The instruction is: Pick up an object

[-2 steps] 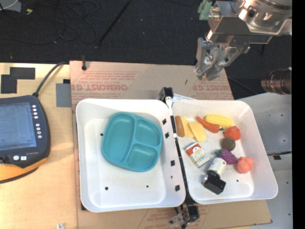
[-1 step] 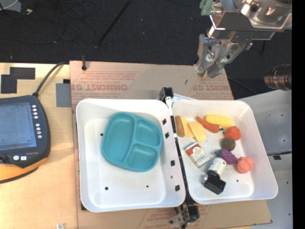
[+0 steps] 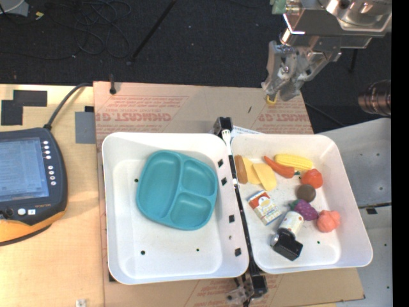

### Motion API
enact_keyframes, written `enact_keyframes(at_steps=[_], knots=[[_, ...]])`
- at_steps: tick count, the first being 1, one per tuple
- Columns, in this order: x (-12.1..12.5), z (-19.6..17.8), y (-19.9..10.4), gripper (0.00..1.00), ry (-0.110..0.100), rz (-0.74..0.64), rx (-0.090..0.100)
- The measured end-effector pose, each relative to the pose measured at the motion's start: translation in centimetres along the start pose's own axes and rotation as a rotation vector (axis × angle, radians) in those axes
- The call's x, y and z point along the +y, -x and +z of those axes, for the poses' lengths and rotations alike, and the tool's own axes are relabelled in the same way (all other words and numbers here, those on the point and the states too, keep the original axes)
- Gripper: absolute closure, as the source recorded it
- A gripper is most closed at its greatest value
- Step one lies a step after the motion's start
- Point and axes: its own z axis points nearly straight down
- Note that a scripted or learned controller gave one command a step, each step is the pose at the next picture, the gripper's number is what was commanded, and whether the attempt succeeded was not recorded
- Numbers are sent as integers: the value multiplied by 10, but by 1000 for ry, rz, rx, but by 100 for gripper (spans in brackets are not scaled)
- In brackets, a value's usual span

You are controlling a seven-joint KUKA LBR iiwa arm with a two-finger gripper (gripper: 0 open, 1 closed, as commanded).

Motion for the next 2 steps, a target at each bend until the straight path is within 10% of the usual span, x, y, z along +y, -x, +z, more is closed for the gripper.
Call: enact_keyframes(at_steps=[2], knots=[[1, -18, -2, 100, 2, -4, 1]])
